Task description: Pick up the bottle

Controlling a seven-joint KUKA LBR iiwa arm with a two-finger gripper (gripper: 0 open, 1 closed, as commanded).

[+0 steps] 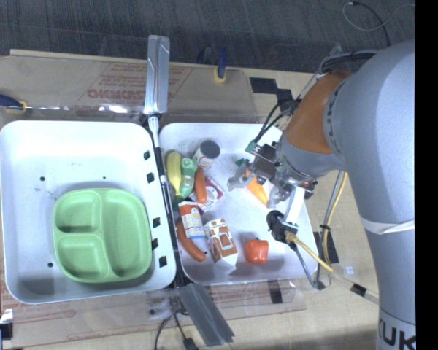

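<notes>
Left of the pincer point(253, 175), the bottle point(187, 176).

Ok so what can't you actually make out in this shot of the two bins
- Pincer: its tips blur into the clutter over the right bin, so open or shut is unclear.
- Bottle: the green one lies among the banana and other toys; its cap end is too small to read.
- Carton: print too small.
- Right bin's far right wall: hidden by the arm.
</notes>
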